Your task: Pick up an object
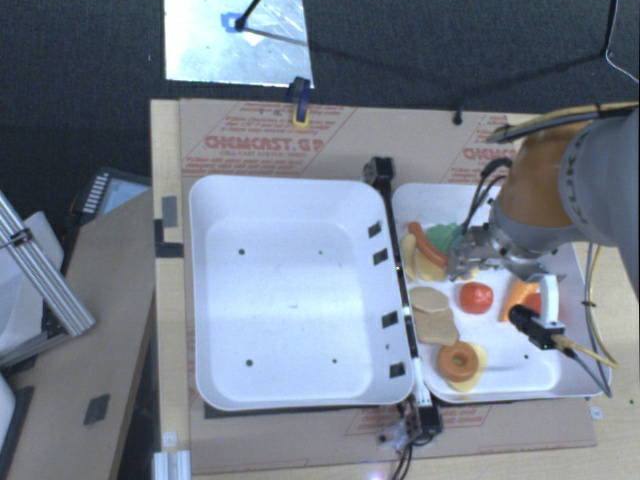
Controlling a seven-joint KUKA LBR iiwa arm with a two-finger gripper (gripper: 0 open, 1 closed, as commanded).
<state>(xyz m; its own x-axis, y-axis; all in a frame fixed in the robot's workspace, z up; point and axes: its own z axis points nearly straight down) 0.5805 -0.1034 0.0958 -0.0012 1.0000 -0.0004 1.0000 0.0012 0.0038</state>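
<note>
Dark carpet lay around the surface (330,128), a board printed with red lettering that carried two shallow white bins side by side. From the camera view, the left bin (215,368) showed bare white floor with a few small dark marks. The right bin (500,383) held a cluster of toy foods: a red tomato (476,296) near its middle, a tan bread slice (432,299) just left of the tomato with a second tan slice (437,328) below it, and a brown ring-shaped doughnut (460,360) lower still, resting against a pale yellow piece (481,353). A hot dog (428,251) lay up and left of the tomato beside something green (444,236), and an orange piece (522,294) sat just right of the tomato. The grey arm (590,183) with its orange band (535,168) reached over the right bin, and the gripper (463,263) hung just above the tomato, close beside the hot dog. Whether it was wide, narrow or holding anything could not be told from this slant.
</note>
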